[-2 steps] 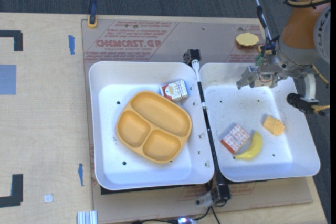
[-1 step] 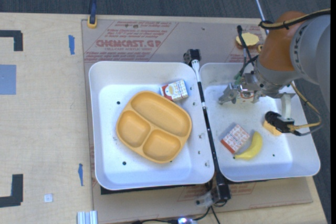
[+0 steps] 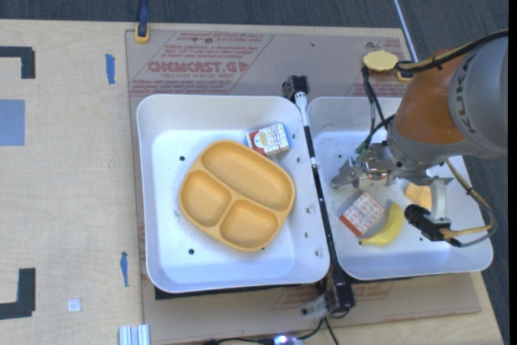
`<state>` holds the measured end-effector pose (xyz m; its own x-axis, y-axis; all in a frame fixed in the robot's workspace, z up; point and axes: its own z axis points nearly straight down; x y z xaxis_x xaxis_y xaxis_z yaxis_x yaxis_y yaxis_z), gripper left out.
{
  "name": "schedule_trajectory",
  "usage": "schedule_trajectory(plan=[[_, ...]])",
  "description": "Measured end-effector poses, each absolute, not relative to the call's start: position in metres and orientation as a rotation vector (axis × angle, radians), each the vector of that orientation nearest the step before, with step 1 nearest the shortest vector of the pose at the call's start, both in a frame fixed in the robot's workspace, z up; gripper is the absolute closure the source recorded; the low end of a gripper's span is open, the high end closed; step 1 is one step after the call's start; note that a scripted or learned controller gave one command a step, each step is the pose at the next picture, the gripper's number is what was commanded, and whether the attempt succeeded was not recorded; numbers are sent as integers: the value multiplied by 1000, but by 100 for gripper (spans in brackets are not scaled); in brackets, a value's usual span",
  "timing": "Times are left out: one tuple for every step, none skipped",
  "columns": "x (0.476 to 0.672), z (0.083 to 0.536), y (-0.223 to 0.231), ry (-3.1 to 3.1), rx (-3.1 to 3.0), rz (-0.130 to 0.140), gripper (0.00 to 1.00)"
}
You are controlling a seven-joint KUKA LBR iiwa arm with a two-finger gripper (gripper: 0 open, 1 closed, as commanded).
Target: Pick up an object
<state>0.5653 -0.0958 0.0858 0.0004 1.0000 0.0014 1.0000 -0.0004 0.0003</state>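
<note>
My gripper [image 3: 353,173] hangs low over the left part of the right bin [image 3: 468,261], with the grey arm and its orange band [image 3: 426,111] coming in from the right. Just below the gripper lies a red and white packet [image 3: 363,213], and a yellow banana [image 3: 387,229] rests against the packet's right side. A flat yellow piece [image 3: 418,194] lies further right, partly hidden by the arm. Nothing visible is lifted by the gripper.
The left bin [image 3: 153,174] holds a yellow three-part plate [image 3: 236,195] and a small red and white carton [image 3: 269,139] at its back. A black clamp and rail [image 3: 311,157] run between the bins. Cables loop over the right bin beside the arm.
</note>
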Motion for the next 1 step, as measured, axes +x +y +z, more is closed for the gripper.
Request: schedule_trajectory(plan=[[566,96,-96,-2222,-2224,-5,100]])
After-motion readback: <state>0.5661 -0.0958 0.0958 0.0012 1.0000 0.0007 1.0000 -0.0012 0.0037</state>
